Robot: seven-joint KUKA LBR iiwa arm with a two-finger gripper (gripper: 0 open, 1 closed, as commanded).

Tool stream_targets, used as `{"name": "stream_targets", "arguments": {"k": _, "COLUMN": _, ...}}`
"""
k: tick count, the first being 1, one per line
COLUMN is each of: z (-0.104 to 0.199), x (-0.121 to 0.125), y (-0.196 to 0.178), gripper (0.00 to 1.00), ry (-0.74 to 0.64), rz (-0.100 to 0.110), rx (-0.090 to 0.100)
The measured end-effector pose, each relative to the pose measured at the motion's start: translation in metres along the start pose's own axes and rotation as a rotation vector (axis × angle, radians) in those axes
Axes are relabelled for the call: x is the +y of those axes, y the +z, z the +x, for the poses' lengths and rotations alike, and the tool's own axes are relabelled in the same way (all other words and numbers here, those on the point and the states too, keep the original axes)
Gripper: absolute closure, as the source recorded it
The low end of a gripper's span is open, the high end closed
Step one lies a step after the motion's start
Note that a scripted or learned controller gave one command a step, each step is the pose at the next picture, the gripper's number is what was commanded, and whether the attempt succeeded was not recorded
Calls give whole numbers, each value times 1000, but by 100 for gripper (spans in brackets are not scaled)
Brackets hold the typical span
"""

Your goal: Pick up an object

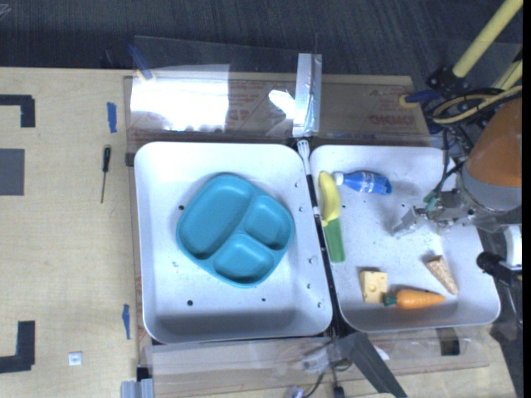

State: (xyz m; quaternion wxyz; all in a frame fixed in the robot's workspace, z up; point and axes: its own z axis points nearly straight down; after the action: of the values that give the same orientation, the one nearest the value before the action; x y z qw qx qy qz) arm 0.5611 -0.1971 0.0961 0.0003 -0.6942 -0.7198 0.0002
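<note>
My gripper [412, 220] hangs over the right bin [477, 309], near its middle right, on the grey arm with the orange band [500, 154]. Under and around it lie several small objects. A blue bottle [363, 182] rests at the back, left of the gripper. A yellow banana [328, 196] and a green stick [333, 240] lie along the left wall. A cheese wedge [374, 286] and an orange carrot [419, 299] sit at the front. A tan cone-shaped piece [440, 273] lies just below the gripper. Nothing shows in the gripper's grasp.
The left bin [158, 305] holds a blue divided plate [236, 228]. A clear plastic sheet [216, 98] stands behind the bins. Cables and a yellow pole [489, 27] crowd the back right. A screwdriver [104, 171] lies on the wooden bench at the left.
</note>
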Motion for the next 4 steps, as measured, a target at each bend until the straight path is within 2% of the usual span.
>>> {"name": "stream_targets", "arguments": {"k": 1, "z": -7, "x": -73, "y": 7, "gripper": 0, "ry": 21, "rz": -12, "rx": 12}}
{"name": "stream_targets", "arguments": {"k": 2, "z": -8, "x": -79, "y": -128, "gripper": 0, "ry": -145, "rz": -7, "rx": -3}}
{"name": "stream_targets", "arguments": {"k": 3, "z": 10, "x": -79, "y": 10, "gripper": 0, "ry": -214, "rz": -6, "rx": -2}}
{"name": "stream_targets", "arguments": {"k": 4, "z": 9, "x": -77, "y": 1, "gripper": 100, "ry": -211, "rz": -11, "rx": -5}}
